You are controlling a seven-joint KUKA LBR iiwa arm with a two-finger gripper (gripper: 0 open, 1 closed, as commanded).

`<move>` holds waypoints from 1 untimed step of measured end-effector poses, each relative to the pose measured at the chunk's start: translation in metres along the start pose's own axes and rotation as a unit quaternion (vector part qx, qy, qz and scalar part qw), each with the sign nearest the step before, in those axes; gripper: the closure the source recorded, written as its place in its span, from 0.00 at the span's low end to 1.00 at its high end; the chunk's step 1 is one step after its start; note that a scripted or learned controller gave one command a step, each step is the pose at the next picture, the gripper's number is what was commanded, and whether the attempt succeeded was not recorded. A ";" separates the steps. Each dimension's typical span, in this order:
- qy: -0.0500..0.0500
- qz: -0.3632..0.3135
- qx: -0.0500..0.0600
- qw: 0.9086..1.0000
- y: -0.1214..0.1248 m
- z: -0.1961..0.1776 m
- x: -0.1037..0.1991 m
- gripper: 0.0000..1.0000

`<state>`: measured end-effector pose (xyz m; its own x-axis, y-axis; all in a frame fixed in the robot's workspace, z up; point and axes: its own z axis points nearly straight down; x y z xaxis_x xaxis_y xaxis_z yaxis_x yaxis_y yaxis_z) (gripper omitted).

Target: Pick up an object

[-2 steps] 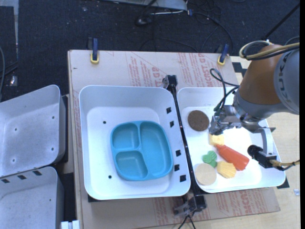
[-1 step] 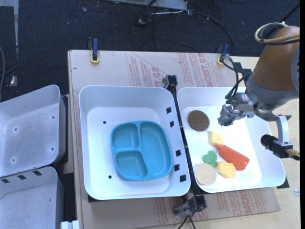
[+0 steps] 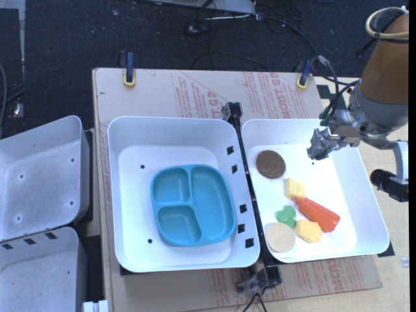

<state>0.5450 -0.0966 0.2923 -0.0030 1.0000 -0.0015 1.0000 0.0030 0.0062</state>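
One fixed cam, mounted high above the worktop, looking down at a slant toward the near edge. Far enough back to take in both white bins whole: left bin near centre frame, right bin toward frame right. Also catches dark floor w/ cables along the top and spare white trays at far left. Arm enters from frame right, upper part cut by the edge. Worktop edges run slightly skewed, so cam not square-on. No 2nd view, no overlap to speak of.
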 end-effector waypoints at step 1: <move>0.001 -0.002 0.003 1.000 0.005 0.002 0.058 1.00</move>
<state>0.5494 -0.0383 0.2900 -0.0079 1.0000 0.0012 1.0000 0.0079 0.0004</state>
